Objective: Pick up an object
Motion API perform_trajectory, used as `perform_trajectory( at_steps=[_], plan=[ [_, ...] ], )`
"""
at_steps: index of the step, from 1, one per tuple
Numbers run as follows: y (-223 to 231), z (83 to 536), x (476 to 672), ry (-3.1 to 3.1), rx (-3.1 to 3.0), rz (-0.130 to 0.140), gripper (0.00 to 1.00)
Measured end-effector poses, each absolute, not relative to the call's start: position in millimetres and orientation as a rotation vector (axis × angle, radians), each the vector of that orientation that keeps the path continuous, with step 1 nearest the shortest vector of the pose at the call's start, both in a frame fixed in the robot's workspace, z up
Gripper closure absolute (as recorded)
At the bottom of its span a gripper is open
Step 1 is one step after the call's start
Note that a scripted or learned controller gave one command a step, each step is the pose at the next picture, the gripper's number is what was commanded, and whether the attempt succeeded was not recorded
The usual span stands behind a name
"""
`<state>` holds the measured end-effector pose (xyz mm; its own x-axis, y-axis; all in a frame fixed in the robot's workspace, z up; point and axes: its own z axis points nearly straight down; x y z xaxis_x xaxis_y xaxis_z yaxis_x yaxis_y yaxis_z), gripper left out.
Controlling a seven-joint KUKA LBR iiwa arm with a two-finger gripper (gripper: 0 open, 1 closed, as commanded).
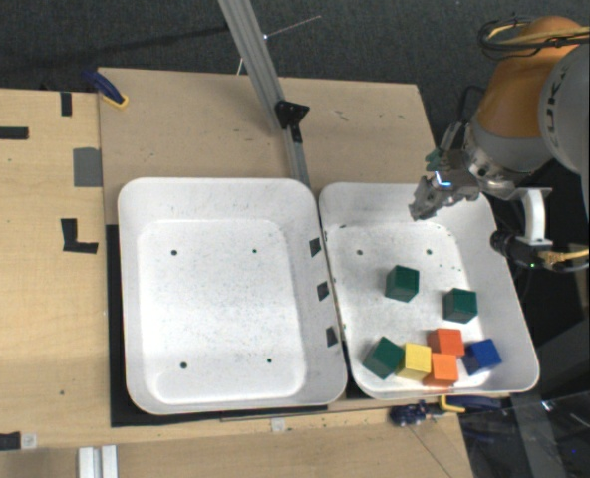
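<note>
So nothing's been picked up as far as I can see. The gripper (427, 203) hangs over the far edge of the right bin (375, 207), up near its back rim, and there's nothing between its fingers. Whether they're spread or pinched together, I honestly can't tell from this angle; it's just a dark blob at the end of the wrist. All the candidates sit on the bin floor: a dark green cube (402, 283) near the middle, another green cube (460, 305) to its right, and then a cluster along the near edge with a third green block (383, 357), a yellow block (416, 358), two orange blocks (444, 355) and a blue block (482, 355) packed close together. The left bin (136, 267) isn't in play. My read: basically the whole job is left, meaning choose a block, drop down, close, lift. The lone middle cube looks like the easiest grab.
</note>
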<state>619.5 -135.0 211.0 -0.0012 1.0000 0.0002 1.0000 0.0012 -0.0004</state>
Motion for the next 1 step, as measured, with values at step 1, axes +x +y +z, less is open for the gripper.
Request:
perform_trajectory(
  at_steps=[1],
  plan=[
    [-78.7, 208.0, 595.0, -2.225, -2.214, 0.002, 1.0]
  ],
)
